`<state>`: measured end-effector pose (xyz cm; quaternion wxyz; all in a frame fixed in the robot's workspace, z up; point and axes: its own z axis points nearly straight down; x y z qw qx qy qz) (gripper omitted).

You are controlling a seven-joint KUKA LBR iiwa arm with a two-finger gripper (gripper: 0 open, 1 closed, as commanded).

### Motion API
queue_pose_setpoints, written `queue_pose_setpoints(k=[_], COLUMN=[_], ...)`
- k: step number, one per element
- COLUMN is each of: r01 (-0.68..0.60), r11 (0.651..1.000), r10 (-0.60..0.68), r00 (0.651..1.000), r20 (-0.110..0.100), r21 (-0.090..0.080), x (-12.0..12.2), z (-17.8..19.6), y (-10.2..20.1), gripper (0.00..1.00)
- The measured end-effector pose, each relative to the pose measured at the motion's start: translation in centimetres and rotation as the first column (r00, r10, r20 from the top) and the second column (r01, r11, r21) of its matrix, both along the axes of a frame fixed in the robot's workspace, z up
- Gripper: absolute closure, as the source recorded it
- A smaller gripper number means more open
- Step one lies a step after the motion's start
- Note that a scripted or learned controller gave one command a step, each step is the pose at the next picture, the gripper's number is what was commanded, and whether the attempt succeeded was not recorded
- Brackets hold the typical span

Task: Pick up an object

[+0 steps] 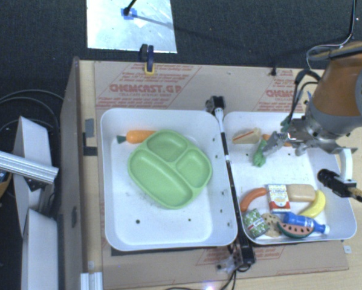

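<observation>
Bins: two shallow white plastic bins side by side on the counter (pixel 168 80), the left bin (pixel 117 222) and the right bin (pixel 344 222), touching along a central divider.
Left bin contents: two things. One light green plastic plate with three compartments (pixel 170 168) lies in the middle; one orange toy carrot with a green top (pixel 137 136) lies just beside its upper left edge.
Arm: one grey arm with an orange band (pixel 341 86) reaches in from the right, over the upper part of the right bin.
Gripper: one gripper (pixel 276 142) hangs low over the right bin's upper middle.
Fingers: I cannot tell whether they are apart or together.
Nearest toys: one green toy vegetable (pixel 260 156) just below the gripper; one toy sandwich (pixel 247 136) to its left.
Lower right bin: a cluster of toy foods, touching. One orange sausage shape (pixel 252 197), one small red and white carton (pixel 278 197), one tan bread slice (pixel 301 192), one yellow banana (pixel 314 205), one watermelon slice (pixel 291 229), one speckled pizza slice (pixel 257 223).
</observation>
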<state>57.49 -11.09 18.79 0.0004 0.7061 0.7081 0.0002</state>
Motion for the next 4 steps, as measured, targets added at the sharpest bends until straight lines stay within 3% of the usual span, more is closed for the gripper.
queue_pose_setpoints(k=[1,2,3,4], r01=[-0.004,0.001,-0.003,-0.003], r11=[1.000,1.000,1.000,1.000], r10=[0.004,-0.001,0.003,0.003], r00=[1.000,1.000,1.000,1.000], r20=[-0.002,-0.001,0.004,0.005], r21=[0.001,0.000,0.000,0.001], x=[4.6,3.9,5.9,5.9], z=[-8.9,-10.4,-10.3,-9.2], y=[1.9,2.1,2.7,2.7], gripper=[0.00,0.00,0.00,1.00])
